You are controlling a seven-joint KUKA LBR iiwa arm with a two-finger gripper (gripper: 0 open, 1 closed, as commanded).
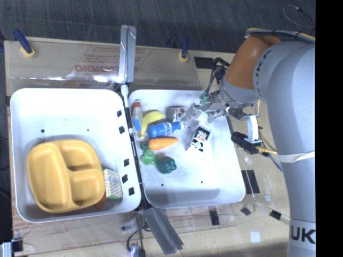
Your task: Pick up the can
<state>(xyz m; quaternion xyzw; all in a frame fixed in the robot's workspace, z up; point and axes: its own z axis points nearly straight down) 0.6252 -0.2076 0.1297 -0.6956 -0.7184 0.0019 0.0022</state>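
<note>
You've got gripper point(194, 111) in right bin point(225, 183), finger state can't be told, can point(175, 113) just left of it, label unreadable, "UK" on arm point(300, 143) base.

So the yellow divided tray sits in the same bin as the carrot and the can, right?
Not quite. The camera view shows the yellow divided tray in the left bin, while the carrot and the can lie in the right bin.
</note>
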